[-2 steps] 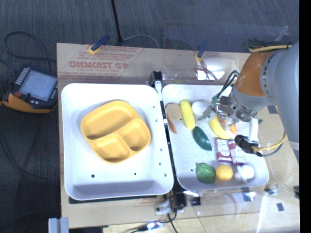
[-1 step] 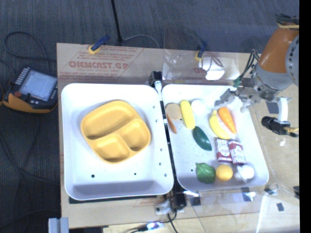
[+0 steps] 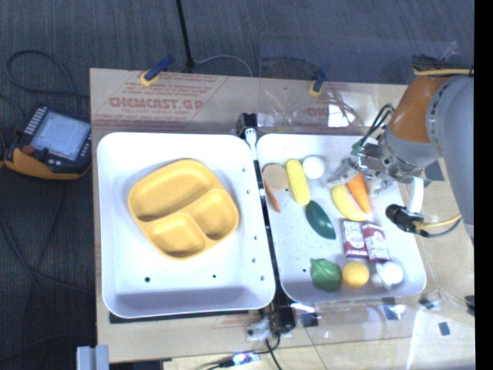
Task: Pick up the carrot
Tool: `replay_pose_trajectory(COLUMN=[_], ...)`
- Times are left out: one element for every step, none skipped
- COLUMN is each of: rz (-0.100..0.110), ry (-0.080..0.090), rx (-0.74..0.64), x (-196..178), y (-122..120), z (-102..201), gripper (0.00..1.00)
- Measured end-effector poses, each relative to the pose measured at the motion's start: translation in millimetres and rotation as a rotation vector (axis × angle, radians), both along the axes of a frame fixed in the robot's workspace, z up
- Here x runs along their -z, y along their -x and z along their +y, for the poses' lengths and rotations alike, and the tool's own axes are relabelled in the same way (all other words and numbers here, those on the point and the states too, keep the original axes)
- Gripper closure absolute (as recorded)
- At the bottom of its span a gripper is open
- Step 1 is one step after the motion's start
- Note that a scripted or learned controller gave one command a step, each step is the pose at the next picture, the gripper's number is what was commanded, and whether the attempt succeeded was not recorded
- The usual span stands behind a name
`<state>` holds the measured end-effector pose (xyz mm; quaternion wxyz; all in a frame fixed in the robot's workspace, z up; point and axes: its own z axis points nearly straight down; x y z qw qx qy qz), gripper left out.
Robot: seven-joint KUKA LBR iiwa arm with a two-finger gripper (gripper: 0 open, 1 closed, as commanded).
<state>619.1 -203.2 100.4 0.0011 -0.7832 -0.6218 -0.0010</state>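
The carrot is a short orange cone in the right bin, near its far right side, leaning against a yellow banana-like piece. My gripper is directly at the carrot's upper end, coming in from the right below the orange wrist band. The carrot's top end is tucked under the gripper body, and I cannot make out whether it is gripped.
The right bin also holds a yellow corn-like piece, a white egg, a dark green vegetable, a red-and-white packet, a green pepper, a lemon and a white ball. A yellow divided plate lies in the left bin.
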Motion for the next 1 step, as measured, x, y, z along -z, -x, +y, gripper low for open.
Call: replay_pose_trajectory(rz=[0.001], ry=[0.003], rx=[0.000], x=[-9.1], y=[0.3], z=[-1.4], gripper=[1.00])
